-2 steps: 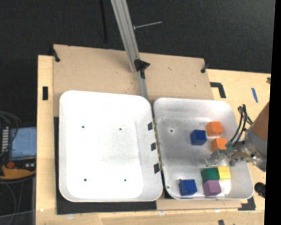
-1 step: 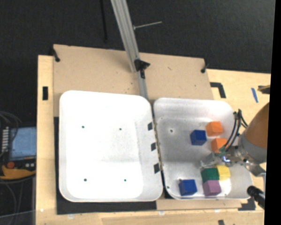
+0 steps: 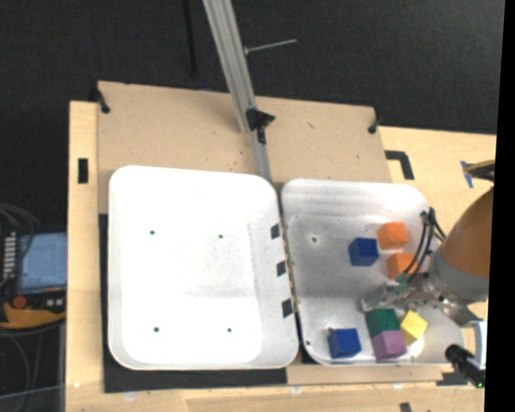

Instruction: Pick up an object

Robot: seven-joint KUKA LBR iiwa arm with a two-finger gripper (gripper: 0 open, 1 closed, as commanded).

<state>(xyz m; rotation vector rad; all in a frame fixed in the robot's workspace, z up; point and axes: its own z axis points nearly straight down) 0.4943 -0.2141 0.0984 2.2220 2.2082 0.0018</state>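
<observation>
Reaching into the right bin (image 3: 326, 204), gripper (image 3: 401, 294) sits low just above green cube (image 3: 381, 321) w/ yellow (image 3: 414, 325) & purple (image 3: 391, 344) beside, grip state can't tell; approach step, next needs descent onto one cube.

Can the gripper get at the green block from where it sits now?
Probably yes. The gripper hangs just above the green block in the right bin, with nothing over the block. The purple block and yellow block crowd its sides, which may hamper the fingers.
</observation>
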